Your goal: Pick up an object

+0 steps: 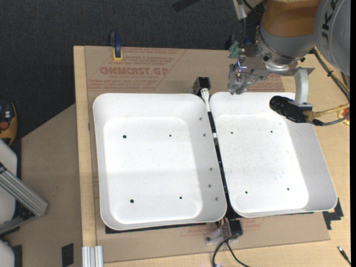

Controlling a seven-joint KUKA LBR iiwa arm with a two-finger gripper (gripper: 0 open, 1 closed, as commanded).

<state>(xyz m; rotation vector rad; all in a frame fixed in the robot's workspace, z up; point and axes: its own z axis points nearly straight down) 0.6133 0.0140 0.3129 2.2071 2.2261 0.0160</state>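
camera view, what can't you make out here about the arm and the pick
- Gripper: small and blurred above the far rim of the right bin; any object in its grasp is too small to tell.
- Arm: cut off by the top and right edges.
- Label on the board: faint, only partly readable.

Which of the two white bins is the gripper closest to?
The right bin: the gripper hangs by its far rim, while the left bin lies farther away.

Red print reading "CHEMCAST G.P" runs across the brown board [139, 65] behind the bins.
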